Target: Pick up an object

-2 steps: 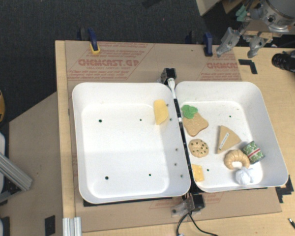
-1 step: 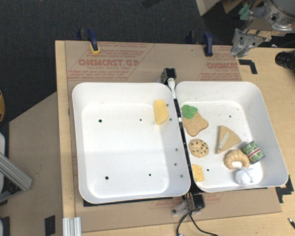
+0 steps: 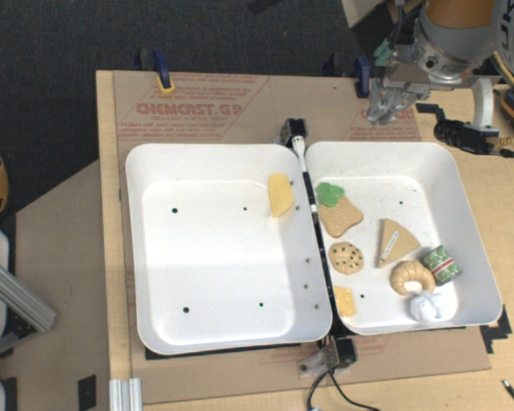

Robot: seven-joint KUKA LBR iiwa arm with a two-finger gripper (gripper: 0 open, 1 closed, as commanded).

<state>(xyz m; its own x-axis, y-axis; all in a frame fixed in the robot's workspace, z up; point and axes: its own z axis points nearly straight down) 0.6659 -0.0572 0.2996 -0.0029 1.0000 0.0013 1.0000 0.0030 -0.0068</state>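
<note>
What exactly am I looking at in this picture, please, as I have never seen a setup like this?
One camera looks down at a slant on a bench with two shallow white bins, the left bin and the right bin. The grey and orange robot arm reaches in from the right; its gripper hangs above the bench behind the right bin, with nothing visible between its fingers. The left bin holds one yellow piece. The right bin holds toy food: a croissant, a cookie, a cheese wedge and more.
</note>
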